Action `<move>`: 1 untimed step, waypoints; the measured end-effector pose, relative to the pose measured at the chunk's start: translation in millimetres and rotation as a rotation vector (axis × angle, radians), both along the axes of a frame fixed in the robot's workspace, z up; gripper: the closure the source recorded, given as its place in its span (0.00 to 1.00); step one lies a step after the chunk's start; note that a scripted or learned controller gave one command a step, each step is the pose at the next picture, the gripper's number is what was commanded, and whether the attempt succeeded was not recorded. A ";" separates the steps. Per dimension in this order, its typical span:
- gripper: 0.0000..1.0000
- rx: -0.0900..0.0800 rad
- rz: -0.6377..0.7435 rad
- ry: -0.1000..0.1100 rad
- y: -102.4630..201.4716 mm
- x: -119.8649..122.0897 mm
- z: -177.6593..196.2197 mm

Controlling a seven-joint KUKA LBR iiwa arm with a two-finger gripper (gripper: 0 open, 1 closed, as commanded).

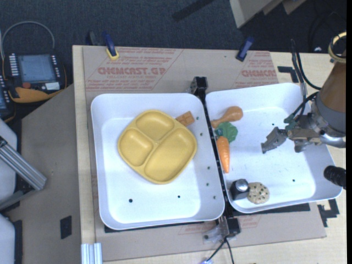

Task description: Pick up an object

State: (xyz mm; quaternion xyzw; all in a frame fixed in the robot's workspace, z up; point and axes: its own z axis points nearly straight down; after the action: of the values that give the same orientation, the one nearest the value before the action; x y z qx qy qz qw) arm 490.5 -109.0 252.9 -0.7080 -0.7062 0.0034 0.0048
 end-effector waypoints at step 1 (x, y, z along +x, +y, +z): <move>0.00 -0.002 0.003 -0.011 0.2 2.1 5.1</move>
State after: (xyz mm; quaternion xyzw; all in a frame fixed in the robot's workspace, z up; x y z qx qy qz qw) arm 492.6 -108.8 258.0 -0.7070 -0.7072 -0.0001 0.0003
